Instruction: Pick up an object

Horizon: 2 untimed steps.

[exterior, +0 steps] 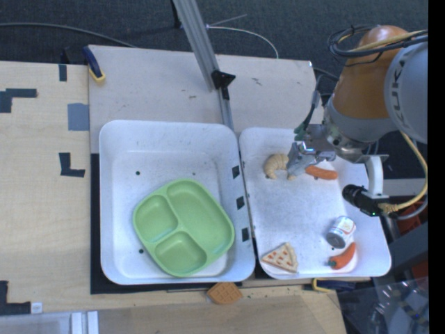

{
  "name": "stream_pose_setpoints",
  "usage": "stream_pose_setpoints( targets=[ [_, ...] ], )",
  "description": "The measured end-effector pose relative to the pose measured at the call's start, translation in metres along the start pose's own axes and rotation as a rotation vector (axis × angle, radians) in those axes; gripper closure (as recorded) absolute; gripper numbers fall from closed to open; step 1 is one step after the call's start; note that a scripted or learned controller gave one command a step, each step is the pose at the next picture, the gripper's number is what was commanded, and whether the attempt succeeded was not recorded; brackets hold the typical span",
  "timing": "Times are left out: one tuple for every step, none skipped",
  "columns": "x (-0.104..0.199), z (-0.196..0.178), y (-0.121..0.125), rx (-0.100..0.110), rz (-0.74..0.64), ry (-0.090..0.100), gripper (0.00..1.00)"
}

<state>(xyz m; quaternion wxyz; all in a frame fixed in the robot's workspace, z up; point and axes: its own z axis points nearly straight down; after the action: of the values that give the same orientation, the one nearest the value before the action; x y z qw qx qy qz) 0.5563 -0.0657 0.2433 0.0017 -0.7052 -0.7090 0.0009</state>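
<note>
In the right bin (361, 207), the gripper (297, 167) hangs by the croissant (276, 164) — its grip I cannot tell — and the carrot (322, 173) lies left-to-right.

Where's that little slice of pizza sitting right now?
The pizza slice lies in the right bin, at its near left corner, left of the small can and the orange pepper.
</note>
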Motion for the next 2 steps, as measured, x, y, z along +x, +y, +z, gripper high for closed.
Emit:
stream_pose_setpoints(
  targets=[
    [0.053,-0.006,0.015,-0.003,-0.002,0.000,1.00],
    [0.099,0.011,0.025,0.000,0.000,-0.001,1.00]
  ],
)
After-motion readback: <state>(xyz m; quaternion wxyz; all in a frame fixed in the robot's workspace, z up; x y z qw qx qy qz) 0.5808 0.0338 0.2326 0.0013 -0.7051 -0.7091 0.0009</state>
